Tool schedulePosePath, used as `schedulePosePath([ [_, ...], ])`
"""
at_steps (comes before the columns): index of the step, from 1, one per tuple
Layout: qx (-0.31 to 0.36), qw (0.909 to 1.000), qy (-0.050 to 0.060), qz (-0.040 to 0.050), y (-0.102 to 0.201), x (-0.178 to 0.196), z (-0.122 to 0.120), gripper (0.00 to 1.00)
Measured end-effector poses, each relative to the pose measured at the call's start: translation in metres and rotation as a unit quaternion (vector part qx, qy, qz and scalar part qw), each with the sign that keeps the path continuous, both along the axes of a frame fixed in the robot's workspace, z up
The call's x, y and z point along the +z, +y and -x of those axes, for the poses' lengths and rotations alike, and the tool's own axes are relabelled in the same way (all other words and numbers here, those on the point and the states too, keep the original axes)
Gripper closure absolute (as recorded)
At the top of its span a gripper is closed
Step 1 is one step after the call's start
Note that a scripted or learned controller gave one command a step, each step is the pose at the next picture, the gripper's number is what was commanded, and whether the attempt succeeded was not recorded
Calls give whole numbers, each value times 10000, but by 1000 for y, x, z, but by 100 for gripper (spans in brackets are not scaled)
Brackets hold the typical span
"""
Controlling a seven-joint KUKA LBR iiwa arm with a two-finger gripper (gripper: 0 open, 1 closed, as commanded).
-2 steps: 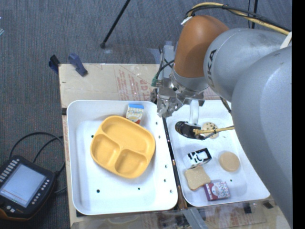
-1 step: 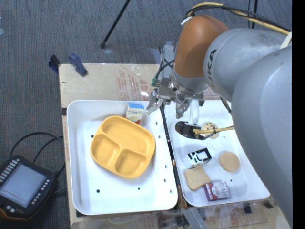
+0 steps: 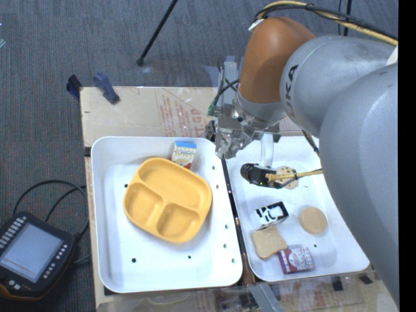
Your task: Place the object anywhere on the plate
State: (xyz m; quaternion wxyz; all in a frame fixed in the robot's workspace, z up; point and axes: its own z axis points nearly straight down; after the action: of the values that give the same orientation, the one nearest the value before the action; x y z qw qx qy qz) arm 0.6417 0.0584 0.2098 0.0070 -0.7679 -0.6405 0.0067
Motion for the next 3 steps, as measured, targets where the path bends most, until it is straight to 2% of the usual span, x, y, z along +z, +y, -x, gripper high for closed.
schedulePosePath([
  [1, 1, 10000, 0, 1, 0, 0, 0, 0],
  [2, 13, 10000, 22, -3, 0, 8, 0, 100],
  [3, 14, 10000, 22, -1, 0, 8, 0, 0],
])
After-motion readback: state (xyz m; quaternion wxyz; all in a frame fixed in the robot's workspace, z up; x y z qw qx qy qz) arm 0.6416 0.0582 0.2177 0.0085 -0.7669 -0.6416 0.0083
